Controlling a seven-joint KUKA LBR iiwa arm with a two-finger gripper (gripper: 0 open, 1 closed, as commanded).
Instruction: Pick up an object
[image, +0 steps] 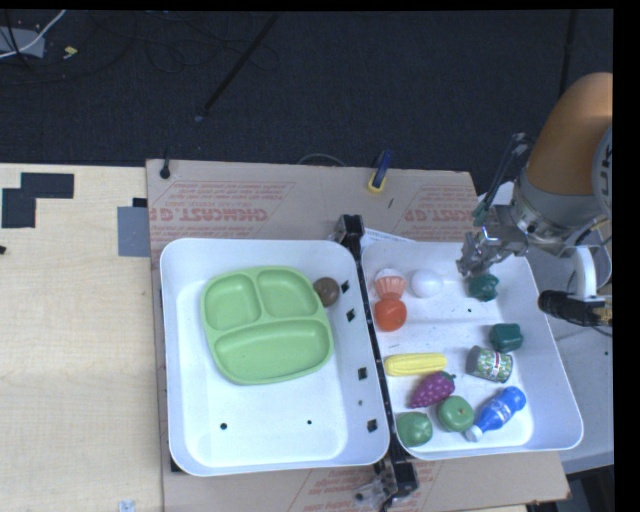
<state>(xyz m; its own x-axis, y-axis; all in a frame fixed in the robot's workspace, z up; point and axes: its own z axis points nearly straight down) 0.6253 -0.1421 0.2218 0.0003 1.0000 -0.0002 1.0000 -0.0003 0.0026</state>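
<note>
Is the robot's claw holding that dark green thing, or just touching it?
Cannot tell. The gripper sits right above the dark green toy in the right bin, but the grip itself is too small to see.

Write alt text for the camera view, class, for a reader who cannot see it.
A grey arm's tool hangs over a dark green object in the right bin, among toy foods. The left bin holds a green divided plate.

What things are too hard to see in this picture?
- Hand, camera view: small and dark, so open or shut is unclear.
- Dark green toy below it: touching or apart, too small to tell.
- Brown thing beside the green tray: too blurred to name.
</note>
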